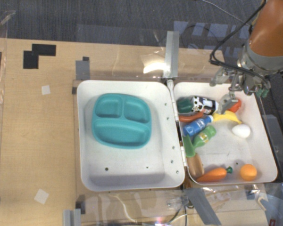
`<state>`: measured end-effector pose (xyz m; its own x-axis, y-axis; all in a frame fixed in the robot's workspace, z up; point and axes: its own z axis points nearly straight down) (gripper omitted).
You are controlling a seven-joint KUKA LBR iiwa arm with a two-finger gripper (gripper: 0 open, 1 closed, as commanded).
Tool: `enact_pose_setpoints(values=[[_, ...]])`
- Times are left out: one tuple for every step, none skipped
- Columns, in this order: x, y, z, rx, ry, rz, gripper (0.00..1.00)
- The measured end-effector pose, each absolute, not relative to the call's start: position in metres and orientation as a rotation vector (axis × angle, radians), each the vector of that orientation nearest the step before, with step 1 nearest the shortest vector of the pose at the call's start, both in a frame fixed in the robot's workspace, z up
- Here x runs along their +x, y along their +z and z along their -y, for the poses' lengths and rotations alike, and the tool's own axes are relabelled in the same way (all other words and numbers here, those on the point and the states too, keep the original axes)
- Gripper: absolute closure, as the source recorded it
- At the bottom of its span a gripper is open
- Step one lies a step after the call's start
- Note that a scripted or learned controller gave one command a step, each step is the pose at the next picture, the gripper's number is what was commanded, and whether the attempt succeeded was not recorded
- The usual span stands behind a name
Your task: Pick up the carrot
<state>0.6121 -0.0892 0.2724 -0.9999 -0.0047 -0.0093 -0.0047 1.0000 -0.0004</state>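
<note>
Two shallow white bins sit side by side on the wooden bench. In the left bin (pixel 108 173) we see a teal plastic tray (pixel 121 119) with three moulded compartments. The right bin (pixel 262 140) is crowded. The carrot (pixel 212 174), smooth, orange and tapered with a green tip, lies along the near wall, between a tan wooden block (pixel 195 165) on its left and a round orange (pixel 248 172) on its right. Farther back we find a white egg (pixel 241 131), a yellow banana (pixel 228 117), a blue bottle (pixel 197 125), a green bottle (pixel 204 137) and a black-and-white cow toy (pixel 203 104). The gripper (pixel 230 99) hangs over the bin's far right part, by the banana, well apart from the carrot; we cannot tell how its jaws stand.
</note>
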Motion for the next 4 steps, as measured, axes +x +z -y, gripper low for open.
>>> enact_pose_setpoints(values=[[0.547, 0.128, 0.146, -0.254, 0.001, -3.132, 0.0], [0.494, 0.185, 0.174, -0.331, -0.009, -3.113, 0.0], [0.504, 0.205, 0.206, -1.037, -0.008, -2.956, 0.0], [0.501, 0.169, 0.205, -1.652, -0.004, -2.666, 0.0]])
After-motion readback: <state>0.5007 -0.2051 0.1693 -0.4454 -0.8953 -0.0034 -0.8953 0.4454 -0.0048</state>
